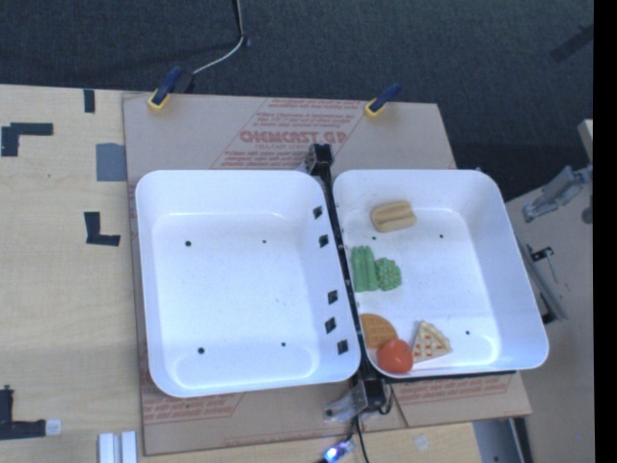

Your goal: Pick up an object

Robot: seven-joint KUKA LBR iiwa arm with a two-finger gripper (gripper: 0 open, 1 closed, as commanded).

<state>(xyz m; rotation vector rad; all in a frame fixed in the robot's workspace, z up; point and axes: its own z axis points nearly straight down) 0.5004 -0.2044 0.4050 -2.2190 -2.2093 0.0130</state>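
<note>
Camera view: five toy foods (376, 270), right bin (487, 258).

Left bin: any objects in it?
No. The left bin shows bare white floor; the toy foods, like the green piece, lie in the right bin.

Wooden bench (58, 287): brown board (289, 133) clamped on top, two white bins (231, 186) side by side.

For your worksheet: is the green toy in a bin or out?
In: the green toy lies on the right bin's floor.
</note>
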